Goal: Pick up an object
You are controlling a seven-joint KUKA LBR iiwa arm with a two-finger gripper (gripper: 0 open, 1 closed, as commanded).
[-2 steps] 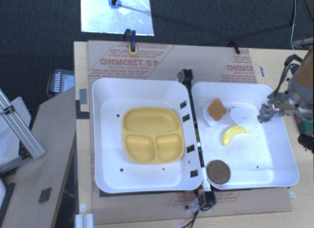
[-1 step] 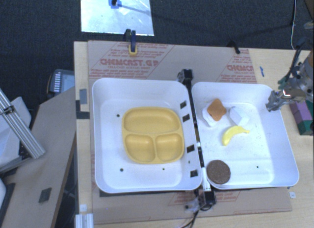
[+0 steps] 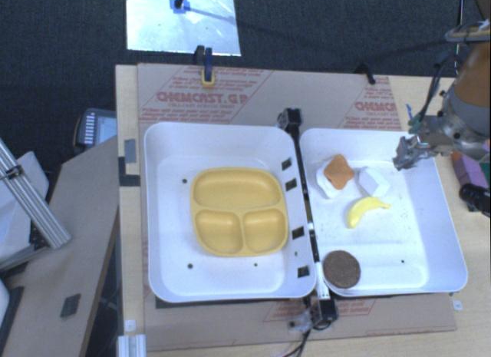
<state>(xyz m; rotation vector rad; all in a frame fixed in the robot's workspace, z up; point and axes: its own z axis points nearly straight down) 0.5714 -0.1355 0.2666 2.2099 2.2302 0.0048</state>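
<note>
Roughly: gripper (image 3: 406, 153) hovered at right bin's (image 3: 445, 271) upper right edge; finger state unclear. Nearest target, white block (image 3: 374, 181), lay just down-left; banana (image 3: 366, 210) beyond, long axis slanting.

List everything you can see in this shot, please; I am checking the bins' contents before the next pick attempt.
Shallow white plastic bins: two, white, side by side on the bench.
Yellow three-compartment plastic tray: one, yellow, middle of the left bin.
Orange rounded toy food piece: one, orange, upper left of the right bin, on a small white piece.
White block: one, white, just right of the orange piece.
Yellow toy banana: one, yellow, centre of the right bin.
Brown round disc: one, brown, the right bin's lower left corner.
Pincer: one, grey metal, over the right bin's upper right part.
</note>
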